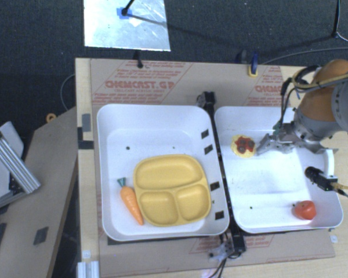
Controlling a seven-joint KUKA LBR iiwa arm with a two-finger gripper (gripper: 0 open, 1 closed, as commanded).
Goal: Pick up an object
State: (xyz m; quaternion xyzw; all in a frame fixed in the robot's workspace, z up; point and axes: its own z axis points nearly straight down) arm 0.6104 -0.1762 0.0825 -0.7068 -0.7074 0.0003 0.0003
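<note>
Here the claw point(262, 146) — seemingly parted — nears the pizza toy point(243, 145).

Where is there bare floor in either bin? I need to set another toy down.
Left bin: bare along the back, behind the yellow tray; its front is crowded with tray and carrot. Right bin: bare in the middle, between the small pizza, the pincer and the red toy.

Grey arm point(327, 106) from the right, bent low, tool point(263, 145) pointing left
</note>
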